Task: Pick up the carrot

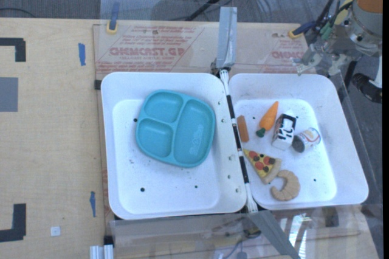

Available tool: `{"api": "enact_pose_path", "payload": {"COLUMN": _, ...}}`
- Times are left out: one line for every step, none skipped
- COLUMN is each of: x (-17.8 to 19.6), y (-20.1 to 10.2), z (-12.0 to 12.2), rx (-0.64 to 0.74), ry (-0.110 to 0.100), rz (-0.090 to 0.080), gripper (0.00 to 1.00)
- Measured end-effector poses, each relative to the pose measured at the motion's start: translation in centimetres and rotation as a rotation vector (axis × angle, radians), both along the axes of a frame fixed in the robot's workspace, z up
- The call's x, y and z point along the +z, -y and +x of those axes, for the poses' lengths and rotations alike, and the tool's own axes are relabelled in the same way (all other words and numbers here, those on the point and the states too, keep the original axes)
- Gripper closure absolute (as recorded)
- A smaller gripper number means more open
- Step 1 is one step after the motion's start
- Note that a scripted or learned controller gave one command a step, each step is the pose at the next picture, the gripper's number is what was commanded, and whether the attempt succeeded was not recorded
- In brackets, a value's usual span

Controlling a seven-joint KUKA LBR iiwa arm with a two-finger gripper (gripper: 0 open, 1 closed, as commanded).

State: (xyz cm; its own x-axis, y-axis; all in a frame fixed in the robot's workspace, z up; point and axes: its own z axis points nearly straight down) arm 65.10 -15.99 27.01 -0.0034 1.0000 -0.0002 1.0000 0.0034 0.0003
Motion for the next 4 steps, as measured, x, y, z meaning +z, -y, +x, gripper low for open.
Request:
{"api": "enact_pose_path", "payload": {"x": -15.5, "y": -5.2, "z": -1.4, "rx": -0.303, "ry": 0.002, "rz": -0.001, "gripper": 0.0}}
{"api": "enact_pose_path", "payload": {"x": -17.1, "y": -5.9, "z": 0.1, "rx": 0.029, "ry": 0.025, "rz": -0.002, "gripper": 0.0}}
{"api": "enact_pose_path", "payload": {"x": -17.1, "y": -6.8, "z": -2.1, "rx": 0.173, "ry": 0.032, "rz": -0.003, "gripper": 0.0}}
{"api": "enact_pose_path", "payload": {"x": -18.1, "y": -6.7, "z": -4.4, "rx": 0.364, "ry": 0.008, "rz": -0.001, "gripper": 0.0}}
